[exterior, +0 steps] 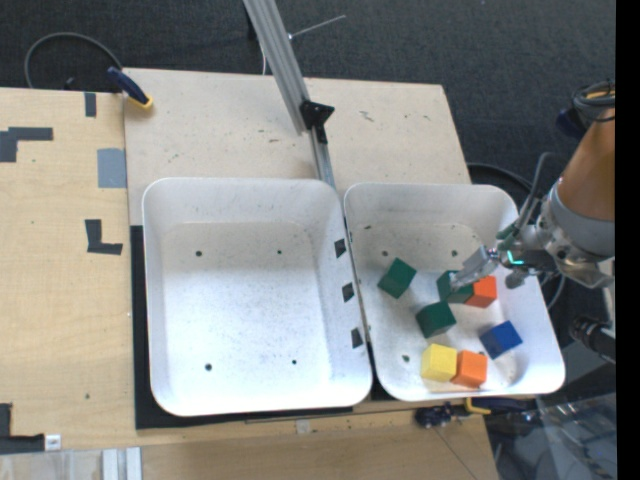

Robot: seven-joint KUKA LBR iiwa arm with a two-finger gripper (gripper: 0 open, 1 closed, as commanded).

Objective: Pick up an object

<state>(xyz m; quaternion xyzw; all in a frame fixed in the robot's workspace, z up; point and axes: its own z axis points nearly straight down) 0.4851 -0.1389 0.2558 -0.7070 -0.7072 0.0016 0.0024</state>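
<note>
- End effector point(468, 278) sits inside the right bin point(420, 203), at roughly 3 o'clock of that bin, arm point(590, 183) coming in from the right edge.
- Finger opening: cannot tell, the tips blur into the blocks under them.
- Tips are right over a green block point(452, 286), with an orange block point(484, 291) touching it on the 3 o'clock side. Nothing visibly lifted.
- Other blocks in the right bin: green block point(397, 277) near centre, green block point(436, 318) at 6 o'clock of the end effector, blue block point(501, 338) at 4 o'clock.
- Yellow block point(439, 362) and a second orange block point(471, 368) sit side by side, touching, near the bin's 6 o'clock wall.
- Left bin point(240, 193) is next to it on the desk point(200, 118), walls touching.
</note>
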